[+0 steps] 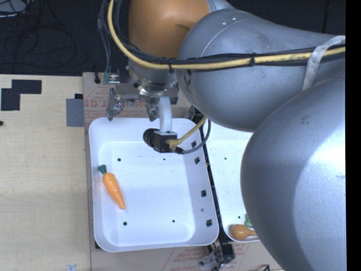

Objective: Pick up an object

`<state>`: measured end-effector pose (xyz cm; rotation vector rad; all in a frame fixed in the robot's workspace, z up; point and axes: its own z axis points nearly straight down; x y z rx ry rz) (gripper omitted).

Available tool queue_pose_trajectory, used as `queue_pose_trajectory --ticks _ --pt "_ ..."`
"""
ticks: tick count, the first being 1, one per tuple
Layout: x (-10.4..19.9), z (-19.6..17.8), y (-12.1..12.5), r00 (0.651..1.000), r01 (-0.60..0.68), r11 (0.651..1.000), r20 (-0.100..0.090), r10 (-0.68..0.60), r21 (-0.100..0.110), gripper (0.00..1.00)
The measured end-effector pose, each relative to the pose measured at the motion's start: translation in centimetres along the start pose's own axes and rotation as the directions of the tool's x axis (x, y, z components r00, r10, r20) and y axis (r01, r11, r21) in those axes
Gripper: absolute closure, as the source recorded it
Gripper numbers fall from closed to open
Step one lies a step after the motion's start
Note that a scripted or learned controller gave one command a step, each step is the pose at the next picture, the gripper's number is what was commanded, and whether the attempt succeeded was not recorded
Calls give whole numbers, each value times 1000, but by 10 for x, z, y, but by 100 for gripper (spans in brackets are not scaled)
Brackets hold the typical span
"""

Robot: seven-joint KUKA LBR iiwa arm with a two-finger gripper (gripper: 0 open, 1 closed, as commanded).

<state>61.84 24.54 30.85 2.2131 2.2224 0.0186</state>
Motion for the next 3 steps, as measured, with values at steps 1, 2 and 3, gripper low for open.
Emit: queue_pose_trajectory --ticks 1,2,3 --pt "-11 -154 -7 1000 -2 1000 0 2 -2 0" --pt "-8 -151 -8 1000 7 1000 9 -7 19 100" --pt "-61 -234 15 1000 -8 1000 5 8 8 100"
